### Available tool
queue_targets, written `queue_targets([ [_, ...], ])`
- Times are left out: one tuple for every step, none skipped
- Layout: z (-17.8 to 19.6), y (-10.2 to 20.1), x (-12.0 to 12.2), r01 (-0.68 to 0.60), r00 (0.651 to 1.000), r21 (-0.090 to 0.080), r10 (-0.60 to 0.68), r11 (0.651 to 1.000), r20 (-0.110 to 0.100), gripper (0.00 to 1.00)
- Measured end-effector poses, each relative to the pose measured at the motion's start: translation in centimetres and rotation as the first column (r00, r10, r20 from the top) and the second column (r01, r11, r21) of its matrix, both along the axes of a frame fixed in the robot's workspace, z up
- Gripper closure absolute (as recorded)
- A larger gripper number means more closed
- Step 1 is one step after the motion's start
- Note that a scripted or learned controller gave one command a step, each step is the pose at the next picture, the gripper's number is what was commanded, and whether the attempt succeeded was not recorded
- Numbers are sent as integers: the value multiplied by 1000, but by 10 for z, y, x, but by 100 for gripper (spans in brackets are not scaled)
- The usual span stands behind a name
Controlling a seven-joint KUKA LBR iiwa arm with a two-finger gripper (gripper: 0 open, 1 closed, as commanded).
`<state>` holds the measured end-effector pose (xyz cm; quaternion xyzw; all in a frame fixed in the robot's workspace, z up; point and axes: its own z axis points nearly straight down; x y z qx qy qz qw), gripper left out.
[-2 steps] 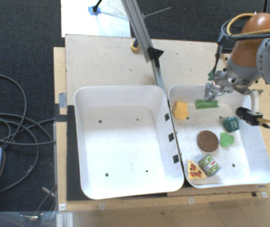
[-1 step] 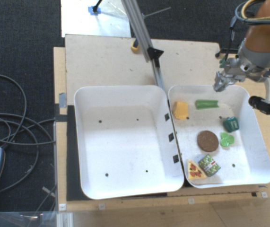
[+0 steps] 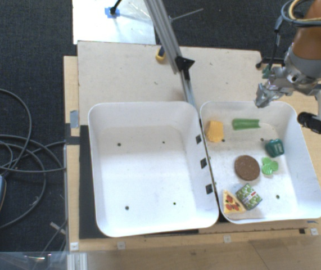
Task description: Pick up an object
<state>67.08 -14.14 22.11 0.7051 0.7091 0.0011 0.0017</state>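
**Gripper above far rim of right bin; objects lie loose**

The gripper (image 3: 262, 98) hangs over the far edge of the right bin (image 3: 312, 176); nothing is seen between its fingers, and how far they stand apart cannot be told. Nearest it lies a green cylinder (image 3: 245, 124). Further off: yellow block (image 3: 215, 131), teal piece (image 3: 274, 147), brown disc (image 3: 247, 167), light-green piece (image 3: 270, 166), 2 small printed items (image 3: 242, 199). The left bin (image 3: 101, 167) adjoins.
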Motion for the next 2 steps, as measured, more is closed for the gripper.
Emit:
queue_targets([
  [11,46,-23,-3,1000,2,3,1000,-3,100],
  [19,90,-41,-4,1000,3,4,1000,-3,100],
])
